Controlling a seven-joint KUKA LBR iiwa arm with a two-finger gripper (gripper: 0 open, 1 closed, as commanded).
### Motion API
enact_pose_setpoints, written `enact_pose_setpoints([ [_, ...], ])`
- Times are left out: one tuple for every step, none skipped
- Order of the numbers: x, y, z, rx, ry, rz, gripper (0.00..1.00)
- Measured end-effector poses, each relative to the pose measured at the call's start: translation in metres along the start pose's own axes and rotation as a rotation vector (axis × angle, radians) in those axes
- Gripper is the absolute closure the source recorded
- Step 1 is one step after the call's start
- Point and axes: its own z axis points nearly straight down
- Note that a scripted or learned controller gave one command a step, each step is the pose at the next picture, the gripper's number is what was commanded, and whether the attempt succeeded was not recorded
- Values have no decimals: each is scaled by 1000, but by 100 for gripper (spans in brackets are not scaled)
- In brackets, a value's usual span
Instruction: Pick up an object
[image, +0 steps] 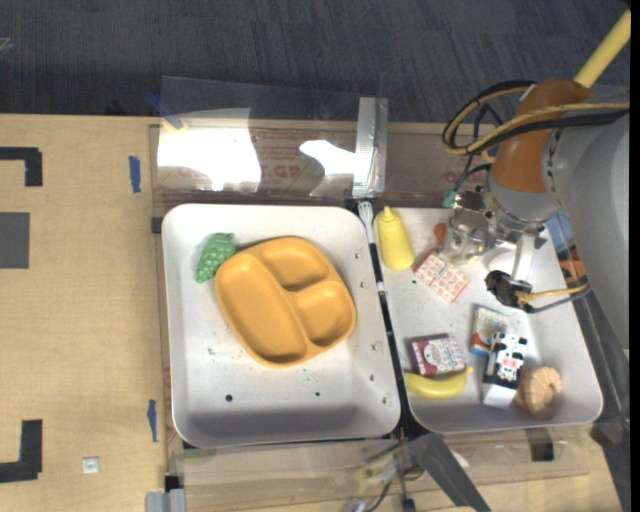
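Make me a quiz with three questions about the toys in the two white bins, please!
1. Where is the green grapes toy?
A. In the right bin
B. In the left bin, touching the orange divided plate
C. On the floor

2. What colour is the bottle by the wall between the bins?
A. Yellow
B. Blue
C. Black

3. How does the orange divided plate lie?
A. Standing on its edge
B. Flat, hollows facing up
C. Upside down

Answers:
1 B: the grapes sit at the plate's upper left edge inside the left bin.
2 A: it is yellow all over, like the banana.
3 B: its three hollows show from above.
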Motion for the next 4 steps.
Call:
enact_pose_setpoints([
  [55,-8,-79,13,-13,386,100],
  [49,-99,-78,18,-16,465,100],
  [114,-62,-77,12,-20,915,100],
  [133,-49,-128,8,-17,1088,100],
])
